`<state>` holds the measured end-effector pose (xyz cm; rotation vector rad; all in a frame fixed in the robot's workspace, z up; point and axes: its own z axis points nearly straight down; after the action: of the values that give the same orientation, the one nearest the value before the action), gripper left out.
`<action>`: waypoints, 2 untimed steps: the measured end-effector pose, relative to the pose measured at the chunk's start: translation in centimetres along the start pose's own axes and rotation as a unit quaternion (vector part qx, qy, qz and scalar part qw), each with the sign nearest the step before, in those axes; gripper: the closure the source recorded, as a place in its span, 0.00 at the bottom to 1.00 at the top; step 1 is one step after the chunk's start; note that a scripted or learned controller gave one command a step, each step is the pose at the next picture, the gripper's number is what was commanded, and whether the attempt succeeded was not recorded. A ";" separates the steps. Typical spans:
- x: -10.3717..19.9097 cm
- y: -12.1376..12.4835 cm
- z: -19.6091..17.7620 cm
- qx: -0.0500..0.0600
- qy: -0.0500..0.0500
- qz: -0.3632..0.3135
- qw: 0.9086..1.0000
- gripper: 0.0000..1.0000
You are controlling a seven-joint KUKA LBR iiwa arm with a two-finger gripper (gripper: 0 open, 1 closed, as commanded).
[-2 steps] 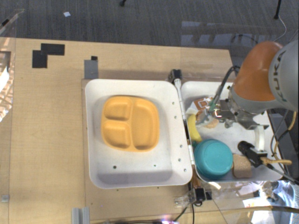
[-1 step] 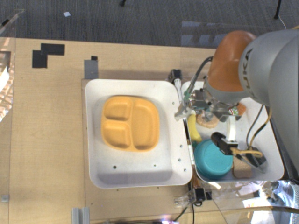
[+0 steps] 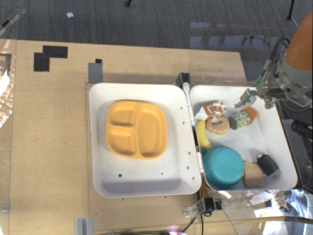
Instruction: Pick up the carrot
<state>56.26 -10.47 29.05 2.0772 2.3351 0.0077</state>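
**Carrot waits in the bin as arm hovers**

The carrot [image 3: 243,118], a stubby orange piece with a green end, lies near the far edge of the right bin [image 3: 279,146], not yet lifted. The gripper [image 3: 254,96] hangs just above that edge; how wide it stands cannot be told. A smooth teal bowl [image 3: 223,166] sits at the near edge.

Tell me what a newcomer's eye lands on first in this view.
The yellow divided tray stands out first, lying alone in the left bin. Next comes the teal bowl at the near edge of the crowded right bin, with the carrot farther back. The arm's gripper hovers just beyond the carrot, at that bin's far side.
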 end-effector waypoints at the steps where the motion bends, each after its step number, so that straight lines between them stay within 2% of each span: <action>1: 4.9 -1.4 6.8 0.006 0.004 0.081 0.997 0.00; 2: 15.7 -1.9 10.6 0.008 0.006 0.168 0.986 0.00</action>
<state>52.66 4.84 18.30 2.4574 1.9651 0.0065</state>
